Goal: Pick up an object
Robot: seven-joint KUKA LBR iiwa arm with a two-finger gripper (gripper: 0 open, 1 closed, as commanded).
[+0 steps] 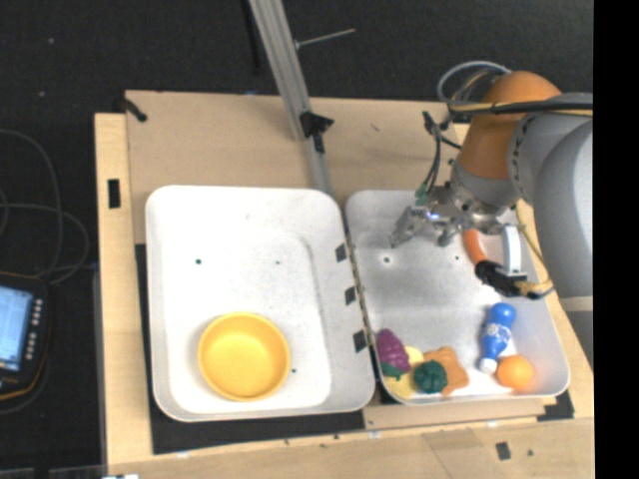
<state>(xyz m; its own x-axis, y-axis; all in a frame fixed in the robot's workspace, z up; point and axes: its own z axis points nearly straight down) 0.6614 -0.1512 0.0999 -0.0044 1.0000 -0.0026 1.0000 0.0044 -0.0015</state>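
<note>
Nearest the camera, a row of small things crowds the front edge of the right bin (419,297). A purple toy (391,351) sits by the front left corner. Beside it a green lump (430,375) touches a tan piece (453,365). Further right, a blue and white bottle (496,333) stands next to an orange ball (514,372) in the front right corner. Any print on the bottle is too small to read.

In the left bin (250,247) a yellow bowl (244,355) rests near the front wall, with bare floor behind and beside it. A handheld screen (12,327) glows off the bench's left side, its writing unreadable.

Behind the row, the middle of the right bin is bare floor. Over the far part hangs the gripper (421,233), well apart from the front row. Its jaws stand apart with nothing between them. A reddish-orange thing (476,244) lies just to its right, partly hidden under the wrist.

Beyond the bins, a grey pole (290,78) slants over the brown bench (220,138) toward the gap between the two bins.
</note>
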